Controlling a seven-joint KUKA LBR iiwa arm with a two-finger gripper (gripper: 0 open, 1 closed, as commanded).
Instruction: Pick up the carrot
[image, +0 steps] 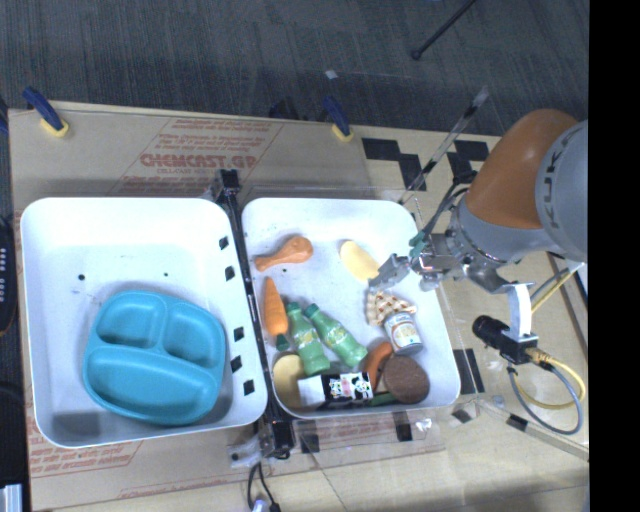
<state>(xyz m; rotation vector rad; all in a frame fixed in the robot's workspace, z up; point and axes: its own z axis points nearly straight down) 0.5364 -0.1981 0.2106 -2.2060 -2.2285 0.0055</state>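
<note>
Carrot (274, 307) lies in the right bin (300, 215), hard against its left wall at about nine o'clock from the bin's middle, its length running from twelve to six o'clock. Just beside it at three o'clock stand two green bottles (325, 338), and a chicken drumstick (284, 252) sits near it at twelve o'clock. The gripper (395, 270) hovers across the bin at about three o'clock from the carrot, close to the right wall and above a waffle (385, 305) and a small can (404, 331); its fingers look slightly parted with nothing between them, though the gap is hard to judge. To do the reach well, I judge the gripper should travel toward nine o'clock, line its fingers across the carrot's narrow width, and come down on the upper half, away from the bottles. The bin wall leaves little room for the outer finger, so a crowded descent could nudge the carrot instead of catching it.
</note>
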